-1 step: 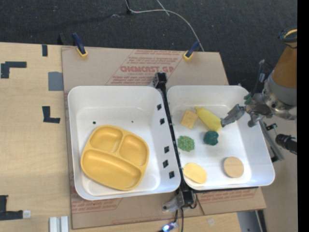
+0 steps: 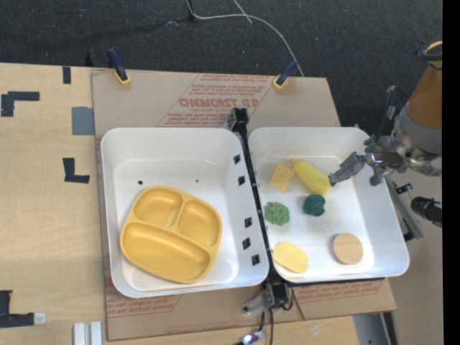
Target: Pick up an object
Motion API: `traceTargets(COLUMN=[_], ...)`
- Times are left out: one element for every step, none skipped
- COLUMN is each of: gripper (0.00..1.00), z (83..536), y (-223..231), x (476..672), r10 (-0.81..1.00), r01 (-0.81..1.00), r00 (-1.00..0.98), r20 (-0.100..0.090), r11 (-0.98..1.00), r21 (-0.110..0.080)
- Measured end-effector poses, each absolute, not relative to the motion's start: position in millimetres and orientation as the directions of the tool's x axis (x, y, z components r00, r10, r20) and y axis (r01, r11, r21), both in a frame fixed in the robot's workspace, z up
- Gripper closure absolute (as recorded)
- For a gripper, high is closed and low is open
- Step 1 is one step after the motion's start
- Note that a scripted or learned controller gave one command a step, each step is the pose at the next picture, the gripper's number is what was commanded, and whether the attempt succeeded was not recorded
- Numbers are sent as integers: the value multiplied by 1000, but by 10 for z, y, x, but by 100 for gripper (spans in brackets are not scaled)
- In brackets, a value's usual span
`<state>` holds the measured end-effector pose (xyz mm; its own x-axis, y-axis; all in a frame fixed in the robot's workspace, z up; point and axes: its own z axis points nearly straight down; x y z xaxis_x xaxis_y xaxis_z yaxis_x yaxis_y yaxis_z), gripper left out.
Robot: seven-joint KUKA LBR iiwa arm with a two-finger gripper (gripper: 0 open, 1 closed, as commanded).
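— Where does the arm [image 2: 424, 113] stand?

— It comes in from the right side and leans over the right rim of the right bin [image 2: 374, 214]. The orange band sits high near the edge of the view, with the grey wrist below it, and the claw [image 2: 346, 169] stretches out leftward and slightly down over the bin's upper right part.

— And the claw itself?

— One dark finger is plain to see, pointing left toward the yellow banana-shaped piece [image 2: 310, 175]; its tip comes just beside that piece's right end. Whether the claw is spread or closed cannot be told from this slanted view, and nothing can be seen between its parts.

— What lies in that bin?

— The banana-shaped piece lies tilted near the middle top, with a pale yellow block [image 2: 282, 177] touching or just beside it on the left. Below the banana sits a dark teal ball [image 2: 313, 205], and left of that a green broccoli-like lump [image 2: 277, 213]. Near the front rim lie a pale yellow oval [image 2: 290, 256] and a tan round disc [image 2: 348, 249], well apart from each other.

— And the other bin?

— The left bin [image 2: 122, 157] holds a yellow divided plate [image 2: 171, 233], lying flat toward the front left. Both bins rest on a brown cardboard sheet [image 2: 208, 103] on the surface, held at the back by two clamps [image 2: 118, 68].
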<state>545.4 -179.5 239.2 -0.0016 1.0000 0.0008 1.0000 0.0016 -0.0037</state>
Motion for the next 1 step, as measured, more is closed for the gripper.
traceTargets(gripper=[0], z=[1778], y=[-1873], x=[5415], r10=[1000], r01=[1000], r00=[0], r20=[1], r11=[0], r21=[-9])
